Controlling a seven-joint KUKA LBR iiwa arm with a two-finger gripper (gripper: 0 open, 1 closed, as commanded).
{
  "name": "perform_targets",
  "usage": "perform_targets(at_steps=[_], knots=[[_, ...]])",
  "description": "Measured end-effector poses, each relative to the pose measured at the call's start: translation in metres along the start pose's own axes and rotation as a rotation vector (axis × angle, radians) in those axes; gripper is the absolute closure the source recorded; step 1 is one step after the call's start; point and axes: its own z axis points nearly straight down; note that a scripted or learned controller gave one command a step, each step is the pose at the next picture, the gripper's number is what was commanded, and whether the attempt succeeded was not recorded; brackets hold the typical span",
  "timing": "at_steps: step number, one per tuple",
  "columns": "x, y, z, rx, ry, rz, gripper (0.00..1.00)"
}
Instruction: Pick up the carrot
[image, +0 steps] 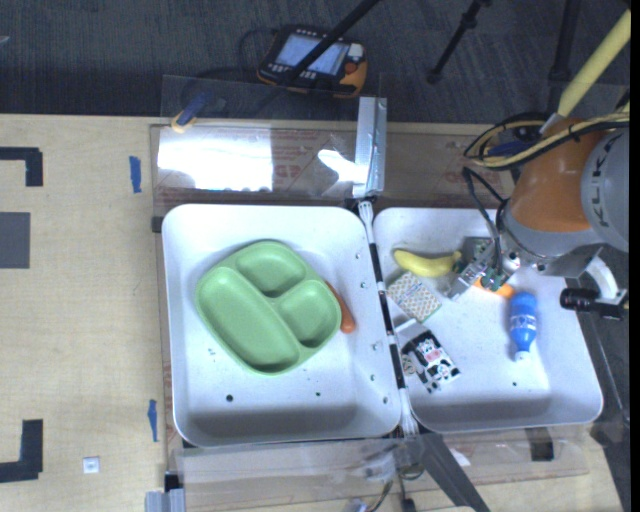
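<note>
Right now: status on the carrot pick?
Gripper low in right bin, near banana. Carrot in left bin, tucked at green plate edge, ungrasped.

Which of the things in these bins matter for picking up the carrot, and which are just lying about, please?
For the job:
claw
small orange piece beside it, possibly the carrot
orange piece at the plate's right edge, the other candidate

Lying about:
green plate
banana
chequered packet
black-and-white box
blue bottle
</note>
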Motion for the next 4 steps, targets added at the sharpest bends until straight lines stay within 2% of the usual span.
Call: perform_targets(at_steps=[1, 2, 3, 4], knots=[[0.001, -0.001, 0.002, 0.002, 0.003, 0.0, 0.0], [-0.047, -0.024, -0.054, 0.003, 0.002, 0.137, 0.0], [-0.078, -0.036, 0.002, 0.002, 0.002, -0.183, 0.0], [-0.062, -0.052, -0.014, 0.003, 0.007, -0.419, 0.0]])
